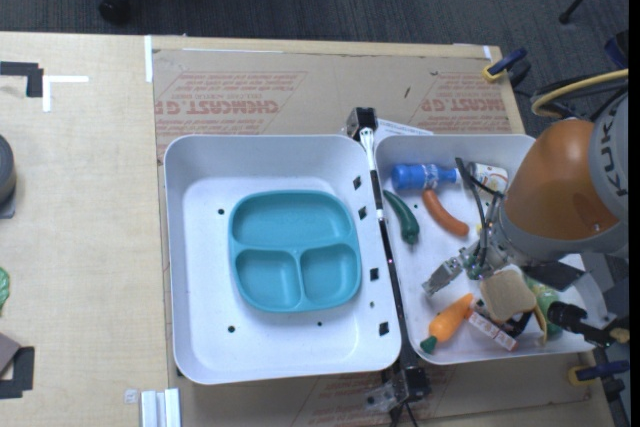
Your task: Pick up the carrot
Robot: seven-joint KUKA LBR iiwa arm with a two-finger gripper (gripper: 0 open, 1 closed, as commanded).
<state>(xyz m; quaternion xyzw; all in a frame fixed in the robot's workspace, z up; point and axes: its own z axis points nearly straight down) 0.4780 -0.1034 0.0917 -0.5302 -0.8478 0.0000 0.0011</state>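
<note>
Carrot (452,317): lies in the right bin (415,150), near edge, not lifted.
Gripper (447,275): just above the carrot, jaws' state unclear.
Left to do: grasp and lift.

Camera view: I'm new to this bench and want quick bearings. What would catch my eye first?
A teal divided plate sits alone in the left bin. The arm's orange band looms over the cluttered right bin, where the claw hangs just above the carrot, beside a sausage and a blue bottle.
</note>
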